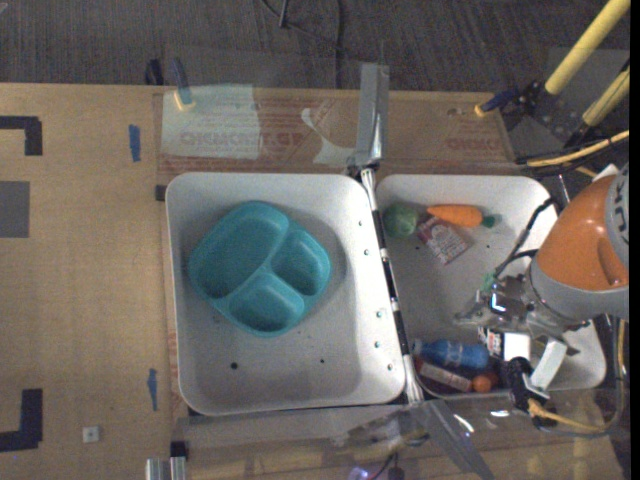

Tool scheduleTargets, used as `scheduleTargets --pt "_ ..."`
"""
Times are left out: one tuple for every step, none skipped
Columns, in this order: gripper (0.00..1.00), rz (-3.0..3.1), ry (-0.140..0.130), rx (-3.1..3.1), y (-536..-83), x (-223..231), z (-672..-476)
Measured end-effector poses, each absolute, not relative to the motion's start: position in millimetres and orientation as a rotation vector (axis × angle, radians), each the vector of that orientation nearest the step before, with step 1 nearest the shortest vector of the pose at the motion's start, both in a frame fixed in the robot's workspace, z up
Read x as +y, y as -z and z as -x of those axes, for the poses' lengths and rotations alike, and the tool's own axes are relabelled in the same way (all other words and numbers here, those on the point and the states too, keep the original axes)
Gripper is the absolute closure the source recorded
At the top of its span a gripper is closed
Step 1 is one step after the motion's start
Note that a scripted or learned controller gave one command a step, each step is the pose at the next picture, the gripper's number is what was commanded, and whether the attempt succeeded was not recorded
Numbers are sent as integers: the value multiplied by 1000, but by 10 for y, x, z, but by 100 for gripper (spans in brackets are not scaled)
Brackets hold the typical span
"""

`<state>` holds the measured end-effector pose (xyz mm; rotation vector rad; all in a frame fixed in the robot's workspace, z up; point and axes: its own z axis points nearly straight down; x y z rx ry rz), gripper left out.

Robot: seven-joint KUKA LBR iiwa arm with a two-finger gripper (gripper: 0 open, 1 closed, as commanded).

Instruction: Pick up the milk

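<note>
The wooden desk (pixel 80 268) carries two shallow white bins side by side. The left bin (pixel 300 358) holds a teal divided plate (pixel 258 265) lying flat toward its far left part. The right bin (pixel 440 298) is the one I am reaching into. My arm (pixel 585 248), grey with its orange band, comes in over that bin's right edge, and my jaws hang over the right half of the bin floor, nearer the front than the back. From this angle I cannot tell whether the jaws are open or closed, and I see nothing between them.

A blue bottle (pixel 455 353) lies on its side along the front wall of the right bin, near my wrist. A dark reddish thing (pixel 445 376) lies just in front of it, with a small orange thing (pixel 483 383) at its right end.

At the back of the bin lies a carrot (pixel 455 215). The milk (pixel 445 239), a small red and white carton, lies tipped over just in front of the carrot, well apart from my jaws. A green round thing (pixel 401 220) sits to the left of both, by the bin's left wall.
</note>
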<state>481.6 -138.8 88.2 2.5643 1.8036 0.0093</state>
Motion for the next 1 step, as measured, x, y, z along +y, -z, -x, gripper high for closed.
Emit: scheduleTargets --pt "100 -2564 -8 1796 -985 -1411 -4816"
